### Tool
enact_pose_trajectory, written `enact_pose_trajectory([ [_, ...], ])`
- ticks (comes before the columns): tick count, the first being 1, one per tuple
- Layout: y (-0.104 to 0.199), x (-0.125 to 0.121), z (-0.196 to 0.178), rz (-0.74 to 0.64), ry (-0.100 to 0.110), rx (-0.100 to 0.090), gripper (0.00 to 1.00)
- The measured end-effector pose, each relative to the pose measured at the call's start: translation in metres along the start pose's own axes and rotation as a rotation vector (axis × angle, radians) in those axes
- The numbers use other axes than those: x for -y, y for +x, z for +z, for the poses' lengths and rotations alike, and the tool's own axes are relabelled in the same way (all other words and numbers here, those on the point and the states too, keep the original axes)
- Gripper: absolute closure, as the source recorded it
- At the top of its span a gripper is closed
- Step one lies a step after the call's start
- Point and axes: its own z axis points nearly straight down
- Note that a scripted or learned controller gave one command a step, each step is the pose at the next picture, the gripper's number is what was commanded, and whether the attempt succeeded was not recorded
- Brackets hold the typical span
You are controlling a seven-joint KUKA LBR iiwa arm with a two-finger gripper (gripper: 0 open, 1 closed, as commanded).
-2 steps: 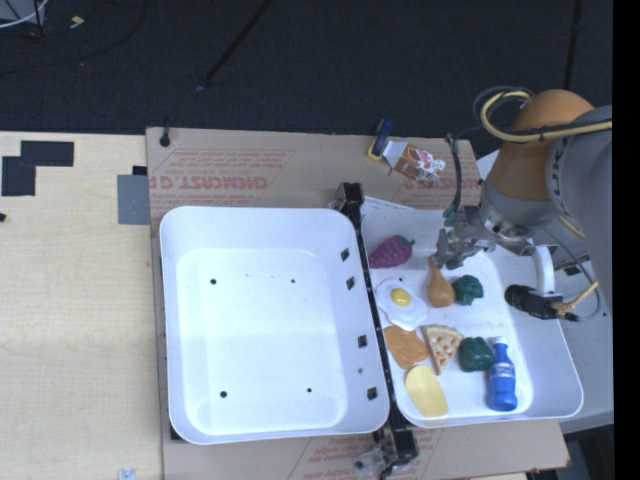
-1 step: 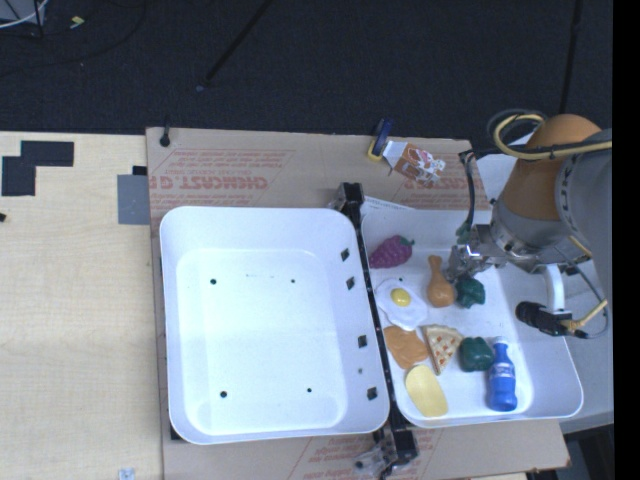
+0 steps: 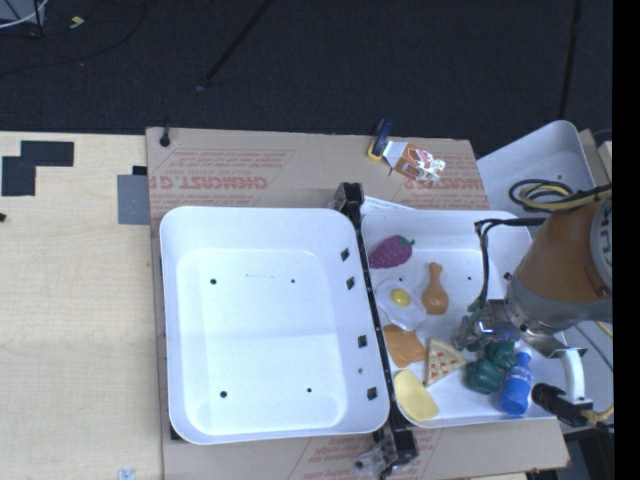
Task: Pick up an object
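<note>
left bin point(image 3: 200, 230): white, shallow, sits on the cardboard sheet point(image 3: 250, 173) that carries reversed print.
divider: black hinge strip point(image 3: 362, 298) runs between the two bins.
right bin point(image 3: 455, 236): white, holds all the toy items.
grapes: purple bunch point(image 3: 391, 252), upper left of right bin, near the divider.
egg: fried egg point(image 3: 402, 301) with yellow yolk, just below the grapes.
drumstick: brown chicken leg point(image 3: 435, 289), just right of the egg, upright-ish.
orange piece point(image 3: 403, 347): flat orange item below the egg, touching the pizza slice.
yellow piece point(image 3: 414, 395): at the bin's lower left corner.
pizza slice point(image 3: 441, 362): triangular, between orange piece and green item.
green item point(image 3: 487, 373): dark green, beside the blue bottle point(image 3: 516, 387), lower right of the bin.
gripper point(image 3: 487, 330): down in the right bin, just above the green item and right of the pizza slice; can't tell finger state, wrist blocks it.
arm point(image 3: 560, 263): orange band visible, enters from the right.
</note>
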Motion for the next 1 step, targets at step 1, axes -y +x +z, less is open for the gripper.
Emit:
enact_pose_trajectory([
  [1, 0.0039, -0.0958, -0.0019, -0.007, -0.012, 0.003, 1.00],
])
